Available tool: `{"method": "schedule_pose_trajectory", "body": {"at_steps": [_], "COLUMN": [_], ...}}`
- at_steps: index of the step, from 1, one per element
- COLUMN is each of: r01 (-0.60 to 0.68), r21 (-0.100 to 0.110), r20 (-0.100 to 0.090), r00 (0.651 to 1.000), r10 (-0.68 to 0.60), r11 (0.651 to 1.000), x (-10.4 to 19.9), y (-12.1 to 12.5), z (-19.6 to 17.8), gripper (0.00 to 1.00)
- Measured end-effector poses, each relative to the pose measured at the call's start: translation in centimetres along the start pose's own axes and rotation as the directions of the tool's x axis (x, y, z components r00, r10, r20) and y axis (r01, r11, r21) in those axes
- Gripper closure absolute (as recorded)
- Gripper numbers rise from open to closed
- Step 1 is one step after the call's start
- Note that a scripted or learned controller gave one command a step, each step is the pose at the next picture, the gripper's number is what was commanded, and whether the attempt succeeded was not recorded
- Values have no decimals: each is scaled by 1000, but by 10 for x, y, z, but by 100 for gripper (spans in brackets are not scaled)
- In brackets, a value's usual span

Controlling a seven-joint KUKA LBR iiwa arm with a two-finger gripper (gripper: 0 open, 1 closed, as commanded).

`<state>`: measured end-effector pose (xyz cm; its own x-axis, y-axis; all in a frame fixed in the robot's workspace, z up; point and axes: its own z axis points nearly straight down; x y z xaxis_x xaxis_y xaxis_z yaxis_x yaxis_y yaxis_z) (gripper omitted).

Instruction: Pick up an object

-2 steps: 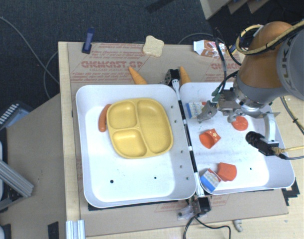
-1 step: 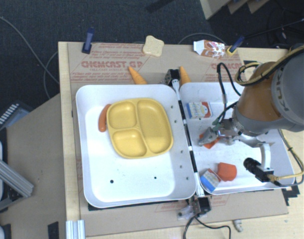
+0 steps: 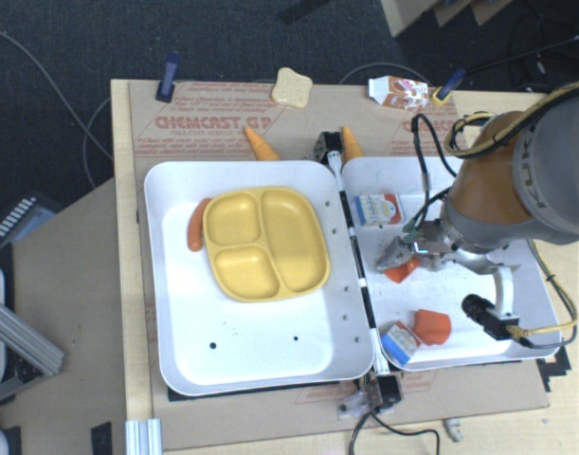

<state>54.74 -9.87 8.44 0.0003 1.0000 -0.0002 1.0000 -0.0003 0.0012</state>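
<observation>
Your gripper sits low mid right bin, finger state indiscernible, touching a small red-orange piece (likely light, rigid plastic); grasp across its narrow width.

Camera: one, fixed above my bench, looking down at a slant.
Facing: the far edge of the bench sits at the top of the frame, and my arm enters from the right.
Nearness: far enough to take in both white bins, the bench around them and dark floor beyond.
</observation>
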Motion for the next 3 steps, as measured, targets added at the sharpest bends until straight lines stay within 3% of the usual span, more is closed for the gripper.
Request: {"method": "schedule_pose_trajectory", "body": {"at_steps": [1, 2, 3], "r01": [-1, 0, 1], "r21": [-1, 0, 0], "r20": [0, 0, -1], "r00": [1000, 1000, 1000], "r10": [1, 0, -1], "r11": [1000, 1000, 1000], "x": [0, 2, 41], "y": [0, 2, -25], "z": [-10, -14, -101], "gripper": [100, 100, 100]}}
